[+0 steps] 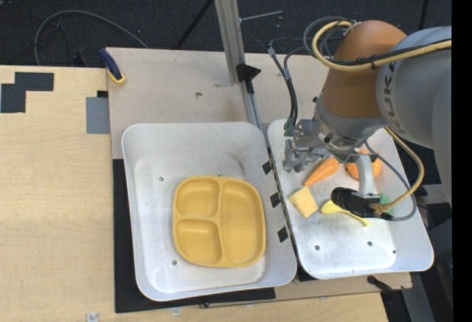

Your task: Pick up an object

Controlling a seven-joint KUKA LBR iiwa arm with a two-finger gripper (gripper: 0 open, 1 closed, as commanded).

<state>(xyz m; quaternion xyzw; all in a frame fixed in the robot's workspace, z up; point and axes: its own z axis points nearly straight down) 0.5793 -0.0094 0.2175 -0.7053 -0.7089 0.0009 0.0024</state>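
My gripper [297,158] hangs low over the back left part of the right bin [369,254], close to its left wall. An orange carrot piece [322,172] lies just to the right of the gripper, touching or nearly touching it. A yellow cheese wedge [304,203] sits in front of the gripper, apart from it. Another orange piece [366,168] lies further right, partly hidden by the wrist. I see nothing held in the gripper.
The left bin [147,166] holds a yellow divided plate [219,221]. A metal post [228,26] rises behind the bins. The big grey and orange arm [369,85] covers the back of the right bin.
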